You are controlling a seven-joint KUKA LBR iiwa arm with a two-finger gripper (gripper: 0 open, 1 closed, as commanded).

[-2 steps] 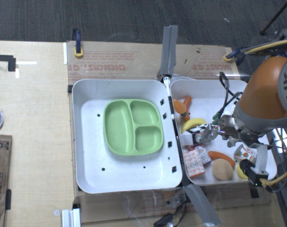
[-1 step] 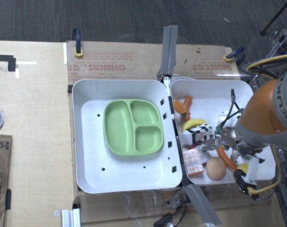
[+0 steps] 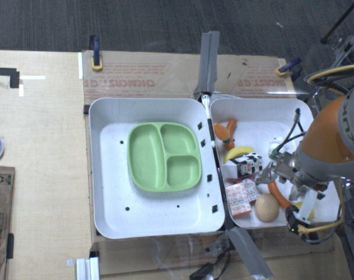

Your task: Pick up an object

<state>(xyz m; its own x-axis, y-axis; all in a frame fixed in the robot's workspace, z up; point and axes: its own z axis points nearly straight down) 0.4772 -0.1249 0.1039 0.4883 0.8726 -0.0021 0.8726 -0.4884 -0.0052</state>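
Looking down, I see my gripper low in the right bin, over an orange carrot beside a tan egg-like object; its grasp I cannot tell.

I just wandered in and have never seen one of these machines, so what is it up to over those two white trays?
A grey and orange robot arm reaches in from the right, low over the right bin, trying to pick something up. That bin holds a jumble of small toy foods: a carrot, a banana, a black-and-white cow figure, a small printed carton and a tan egg-like ball. The left bin holds a green divided plate. Nothing looks lifted yet.
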